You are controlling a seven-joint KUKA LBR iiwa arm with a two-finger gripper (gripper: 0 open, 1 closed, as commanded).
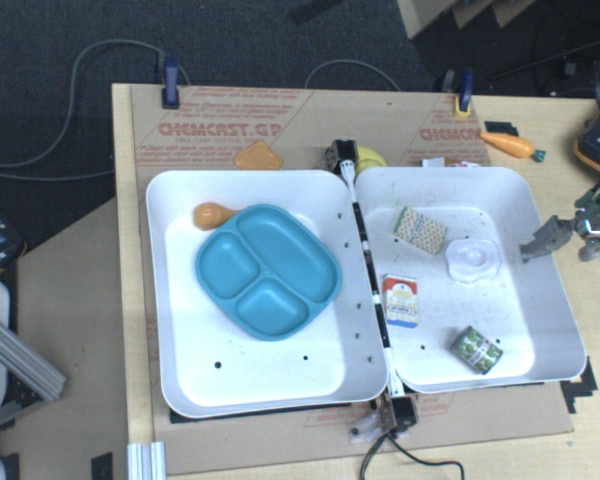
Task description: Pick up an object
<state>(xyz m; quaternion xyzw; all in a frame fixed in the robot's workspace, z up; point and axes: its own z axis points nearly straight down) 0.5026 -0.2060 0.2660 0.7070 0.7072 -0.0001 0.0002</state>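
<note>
— Where's your gripper (572,234)?
— At the right bin's (540,218) right rim, fingers spread, pinching nothing.
— And your objects?
— Right bin: patterned packet (420,230), clear lid (472,260), small carton (401,301), green can (476,349). Left bin (180,268): blue divided plate (268,270), orange toy (213,214) touching it.

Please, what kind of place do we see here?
Probably a robotics lab bench: two white bins side by side on a clamped board, toy-like items such as a blue divided plate, and cables on dark carpet.

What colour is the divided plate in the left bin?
Light blue; the divided plate shows clearly in the camera view.
</note>
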